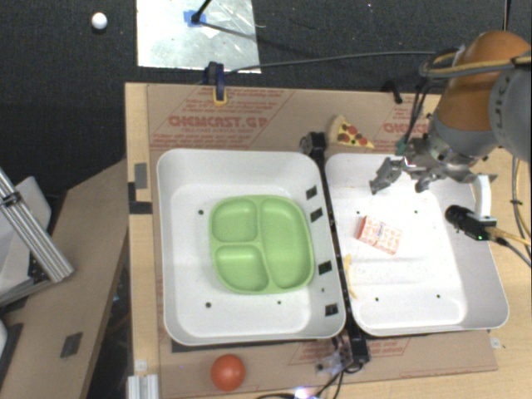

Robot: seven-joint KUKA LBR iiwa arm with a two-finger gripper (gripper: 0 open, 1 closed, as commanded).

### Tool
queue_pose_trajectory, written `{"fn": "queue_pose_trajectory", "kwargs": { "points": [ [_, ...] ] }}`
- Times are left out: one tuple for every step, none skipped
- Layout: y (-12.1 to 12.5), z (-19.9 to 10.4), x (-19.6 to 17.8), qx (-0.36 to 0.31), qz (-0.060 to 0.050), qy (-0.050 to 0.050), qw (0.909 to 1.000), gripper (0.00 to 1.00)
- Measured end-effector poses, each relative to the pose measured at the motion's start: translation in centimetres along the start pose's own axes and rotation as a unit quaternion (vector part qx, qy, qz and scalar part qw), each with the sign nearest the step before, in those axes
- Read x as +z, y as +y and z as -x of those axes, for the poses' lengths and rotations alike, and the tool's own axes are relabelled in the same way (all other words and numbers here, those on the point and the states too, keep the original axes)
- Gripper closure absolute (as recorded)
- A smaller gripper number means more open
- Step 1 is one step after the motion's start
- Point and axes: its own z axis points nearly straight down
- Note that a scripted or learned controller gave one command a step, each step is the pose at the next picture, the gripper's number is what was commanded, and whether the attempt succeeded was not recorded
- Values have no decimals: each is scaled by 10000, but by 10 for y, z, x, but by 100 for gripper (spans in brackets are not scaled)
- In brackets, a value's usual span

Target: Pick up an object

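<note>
While the gripper [403, 175] hovers spread and empty at right of frame, centre it over the red-and-white packet [380, 233] before descending.

The brown board [249, 110] under the two white bins has red letters on it. Near the top middle of the frame they look like "CHEMCAST GP". More red print shows at the upper right and along the bottom, but it is too small to read.
</note>
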Motion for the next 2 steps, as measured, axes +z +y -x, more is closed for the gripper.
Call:
{"fn": "queue_pose_trajectory", "kwargs": {
  "points": [
    [3, 0, -7, -10, 61, -6, 10000, 0],
    [6, 4, 35, -1, 49, -6, 10000, 0]
  ]
}}
